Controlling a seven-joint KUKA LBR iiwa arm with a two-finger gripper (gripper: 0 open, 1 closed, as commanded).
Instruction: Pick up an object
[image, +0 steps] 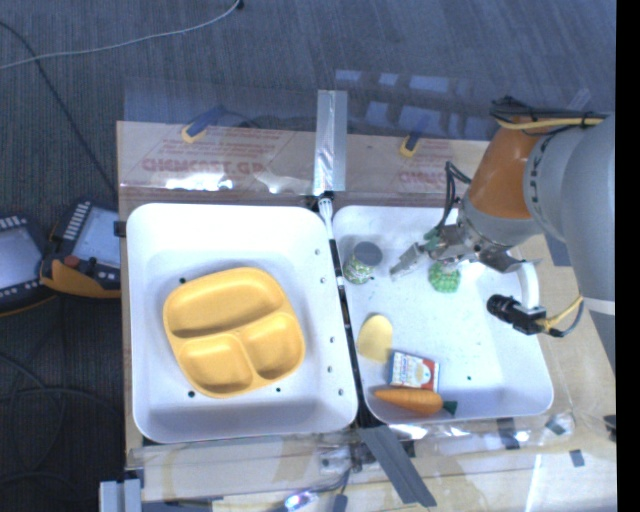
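The gripper (432, 255) sits near the top of the right bin (520, 385), fingers spread apart, just beside a green ball (445, 278) — not holding it. Lower down lie a carrot (408, 400) and a small box (413, 370). The left bin (150, 235) holds a yellow tray (233, 329).

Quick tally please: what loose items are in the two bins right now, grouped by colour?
Yellow: 2, the divided tray in the left bin and a pale yellow piece in the right bin
Orange: 1, the carrot
Green: 1, a small green item by the gripper
Grey: 1, a round disc
Red and white: 1, a small box
Mixed, too small to tell: 1, a little object
Total: 7
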